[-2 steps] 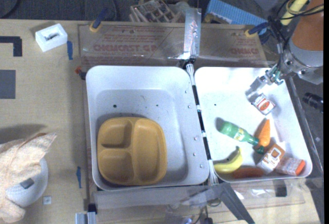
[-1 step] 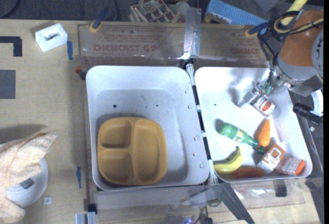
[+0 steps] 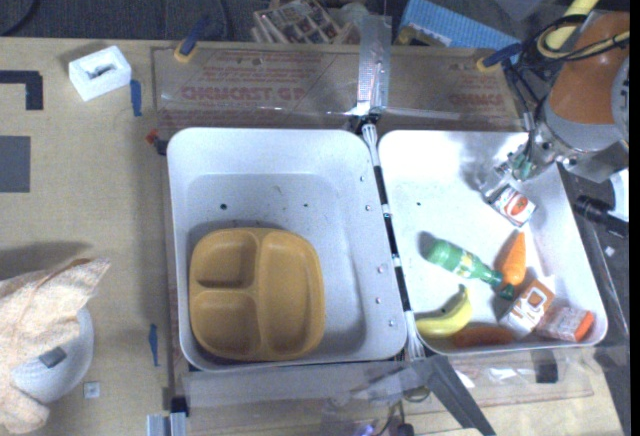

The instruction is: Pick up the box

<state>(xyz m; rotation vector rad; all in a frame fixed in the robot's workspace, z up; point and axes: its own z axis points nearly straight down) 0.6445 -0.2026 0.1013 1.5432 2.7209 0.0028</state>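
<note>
Lying in the right bin's (image 3: 400, 169) upper right part, the box (image 3: 514, 205) sat just under your gripper (image 3: 505, 176), touching its tips; whether the fingers were clenched or released, you could not tell. Below lay a green bottle (image 3: 462, 263), carrot (image 3: 513, 258) and banana (image 3: 446, 315). A yellow tray (image 3: 257, 293) filled the left bin (image 3: 190, 164).

Yellow tray (image 3: 257, 293), green bottle (image 3: 462, 262), orange carrot (image 3: 513, 258), white bins (image 3: 200, 174).
</note>
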